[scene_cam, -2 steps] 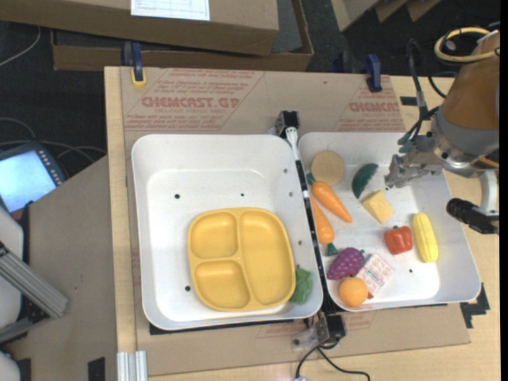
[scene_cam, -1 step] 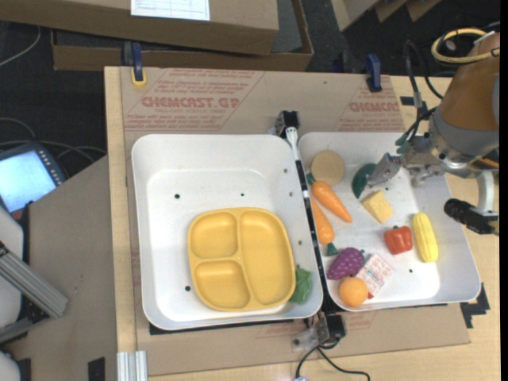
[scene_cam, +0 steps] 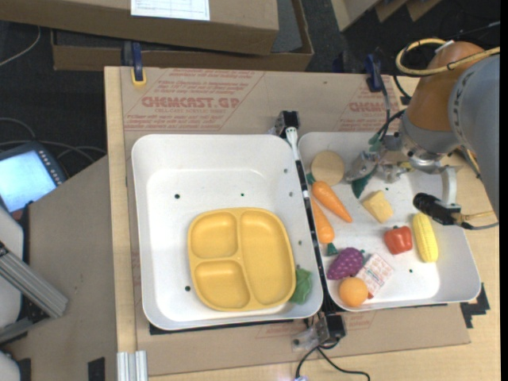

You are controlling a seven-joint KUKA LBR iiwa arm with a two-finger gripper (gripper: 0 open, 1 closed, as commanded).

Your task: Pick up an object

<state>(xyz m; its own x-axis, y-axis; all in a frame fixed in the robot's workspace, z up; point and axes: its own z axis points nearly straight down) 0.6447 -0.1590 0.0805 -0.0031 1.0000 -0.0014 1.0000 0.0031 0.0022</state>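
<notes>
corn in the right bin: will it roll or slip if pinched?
The corn looks long and rounded, so it may well roll if nudged across its length. It seems a glossy plastic toy, probably light and stiff, perhaps slippery. It lies near the bin wall, which may crowd the pincer.

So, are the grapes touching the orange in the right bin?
Touching. In the camera view, the purple grapes sit directly against the top of the orange, with no white bin floor visible between them.
</notes>
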